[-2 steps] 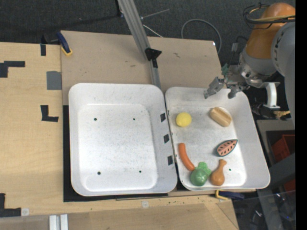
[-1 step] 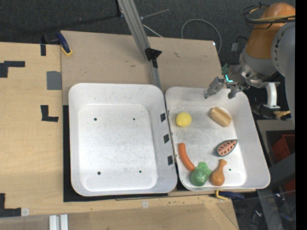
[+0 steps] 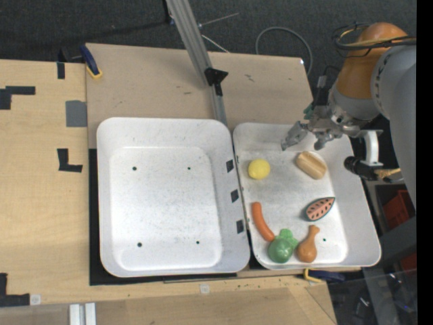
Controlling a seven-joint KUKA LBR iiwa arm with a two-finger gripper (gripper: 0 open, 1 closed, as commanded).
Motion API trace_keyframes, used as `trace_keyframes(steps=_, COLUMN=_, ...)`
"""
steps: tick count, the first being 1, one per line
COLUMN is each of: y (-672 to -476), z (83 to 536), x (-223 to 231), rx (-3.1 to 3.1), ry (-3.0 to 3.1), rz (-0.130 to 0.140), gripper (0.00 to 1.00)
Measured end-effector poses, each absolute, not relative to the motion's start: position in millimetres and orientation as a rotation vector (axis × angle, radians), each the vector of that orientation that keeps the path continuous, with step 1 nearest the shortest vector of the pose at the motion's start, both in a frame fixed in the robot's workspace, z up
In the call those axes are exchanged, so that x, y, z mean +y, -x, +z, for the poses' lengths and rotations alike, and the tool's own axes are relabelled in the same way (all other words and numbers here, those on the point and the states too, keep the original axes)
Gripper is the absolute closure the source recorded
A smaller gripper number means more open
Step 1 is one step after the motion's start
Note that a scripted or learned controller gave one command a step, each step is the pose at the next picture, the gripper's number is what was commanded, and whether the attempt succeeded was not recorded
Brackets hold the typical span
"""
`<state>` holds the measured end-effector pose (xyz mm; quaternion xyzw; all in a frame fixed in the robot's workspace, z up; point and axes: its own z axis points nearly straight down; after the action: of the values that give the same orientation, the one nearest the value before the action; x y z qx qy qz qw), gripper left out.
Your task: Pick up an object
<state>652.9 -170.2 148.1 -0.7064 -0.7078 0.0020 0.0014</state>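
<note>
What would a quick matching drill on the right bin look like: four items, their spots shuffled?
Items:
1. lemon
2. bread roll
3. watermelon slice
4. broccoli

Spots in the right bin:
A. near edge, between the carrot and the chicken leg
B. far right, just below the gripper
C. left side, beside the divider between bins
D. right side, halfway down

Pairs: 1-C, 2-B, 3-D, 4-A

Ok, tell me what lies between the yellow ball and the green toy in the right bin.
In the camera view, the orange sausage-shaped toy lies between the yellow ball and the green toy, its lower end touching the green one. Bare bin floor separates it from the ball.
</note>
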Motion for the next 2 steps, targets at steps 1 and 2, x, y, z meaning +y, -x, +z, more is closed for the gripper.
trace_keyframes(steps=1, y=-652.7, z=96, x=-169, rx=-2.225, ry=2.218, rz=0.004, gripper=0.0)
trace_keyframes(steps=2, y=-653.4, z=108, x=-169, rx=-2.227, ry=2.217, rz=0.004, gripper=1.0)
